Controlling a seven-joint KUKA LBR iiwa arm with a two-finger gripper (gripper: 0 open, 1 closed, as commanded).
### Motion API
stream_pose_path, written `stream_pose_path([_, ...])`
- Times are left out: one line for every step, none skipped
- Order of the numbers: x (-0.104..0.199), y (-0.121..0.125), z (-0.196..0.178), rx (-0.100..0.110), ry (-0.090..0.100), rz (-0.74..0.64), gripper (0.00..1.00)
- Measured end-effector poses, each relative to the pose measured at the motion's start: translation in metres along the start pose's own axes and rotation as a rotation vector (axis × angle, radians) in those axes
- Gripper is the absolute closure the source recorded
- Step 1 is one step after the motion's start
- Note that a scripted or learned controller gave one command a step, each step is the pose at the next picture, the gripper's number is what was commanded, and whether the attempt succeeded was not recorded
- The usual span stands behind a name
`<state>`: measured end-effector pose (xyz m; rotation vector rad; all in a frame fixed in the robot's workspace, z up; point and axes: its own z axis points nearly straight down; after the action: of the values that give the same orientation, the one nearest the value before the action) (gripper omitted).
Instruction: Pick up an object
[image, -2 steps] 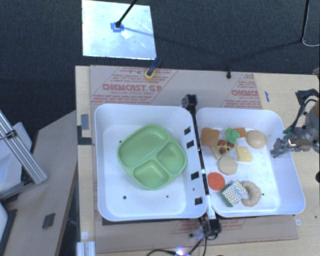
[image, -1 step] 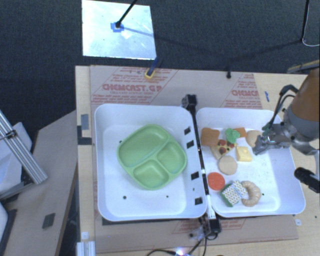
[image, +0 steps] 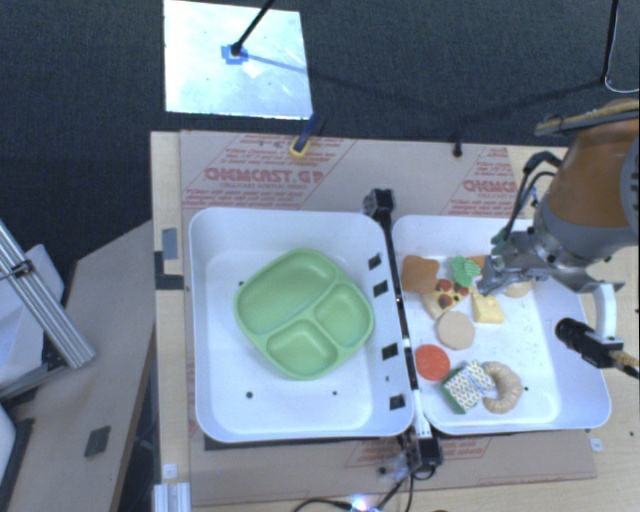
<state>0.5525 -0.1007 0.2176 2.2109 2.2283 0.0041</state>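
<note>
Two white bins (image: 215, 330) sit mid-frame; the right one holds toy food. At right, the gripper (image: 497, 280) hangs over a cheese wedge (image: 489, 309); its state I cannot tell. Nothing looks lifted yet.

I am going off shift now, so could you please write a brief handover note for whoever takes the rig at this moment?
Gripper: low over the right white bin, above the yellow cheese wedge; finger state unclear, nothing seen held.
Things: toy foods lie in that bin, among them a brown bread slice, red tomato disc and beige ring doughnut. The green divided plate sits in the left white bin.
Done: nothing lifted.
Left: grasp and raise one item.
</note>
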Motion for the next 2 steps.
stream_pose_path([0.055, 0.021, -0.011, 0.0, 0.001, -0.001, 1.0])
stream_pose_path([0.113, 0.032, -0.016, 0.001, 0.002, -0.002, 1.0])
